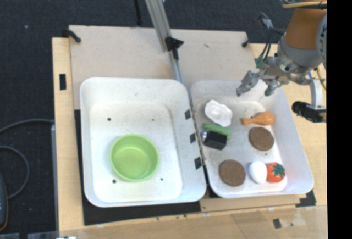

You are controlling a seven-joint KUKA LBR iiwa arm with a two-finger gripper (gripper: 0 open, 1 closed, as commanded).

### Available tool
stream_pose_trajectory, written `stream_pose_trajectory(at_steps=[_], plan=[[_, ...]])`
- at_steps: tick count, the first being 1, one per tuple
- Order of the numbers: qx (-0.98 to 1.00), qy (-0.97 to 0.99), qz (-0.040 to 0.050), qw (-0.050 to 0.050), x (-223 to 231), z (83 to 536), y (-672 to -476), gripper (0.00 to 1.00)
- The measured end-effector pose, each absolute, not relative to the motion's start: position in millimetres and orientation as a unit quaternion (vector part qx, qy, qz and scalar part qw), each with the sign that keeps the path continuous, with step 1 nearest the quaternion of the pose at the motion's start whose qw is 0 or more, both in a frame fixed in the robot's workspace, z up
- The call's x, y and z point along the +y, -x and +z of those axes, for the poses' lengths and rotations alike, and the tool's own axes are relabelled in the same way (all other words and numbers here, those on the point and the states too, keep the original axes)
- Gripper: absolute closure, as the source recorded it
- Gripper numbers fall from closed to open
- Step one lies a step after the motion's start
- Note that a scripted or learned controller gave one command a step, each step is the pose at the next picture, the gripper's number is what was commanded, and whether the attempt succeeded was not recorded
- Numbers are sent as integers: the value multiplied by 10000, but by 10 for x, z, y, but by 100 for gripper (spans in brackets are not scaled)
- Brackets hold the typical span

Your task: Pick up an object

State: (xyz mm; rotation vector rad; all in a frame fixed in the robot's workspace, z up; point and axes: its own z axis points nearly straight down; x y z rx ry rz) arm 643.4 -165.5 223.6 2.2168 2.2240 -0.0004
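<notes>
The shallow white left bin (99,95) holds a round lime-green plastic bowl (135,157) toward its 6 o'clock side. The shallow white right bin (294,139) carries the smaller pieces. From its centre, two flat brown round discs lie at 3 o'clock (261,138) and 6 o'clock (232,172); a crumpled white lump (218,112) sits at 10 o'clock, with a black-and-green block (215,135) just below it. An orange drumstick-shaped toy (259,119) lies at 2 o'clock. A white egg (257,171) touches a red strawberry-like toy (275,172) at 5 o'clock. The grey two-finger gripper (257,87) hovers at 12 o'clock, fingers apart, gripping nothing.
</notes>
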Motion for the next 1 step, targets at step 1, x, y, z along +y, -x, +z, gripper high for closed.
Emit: stream_pose_trajectory(at_steps=[1], plan=[[7084, -7058, -6, 9, -1658, 2237, -6433, 0]])
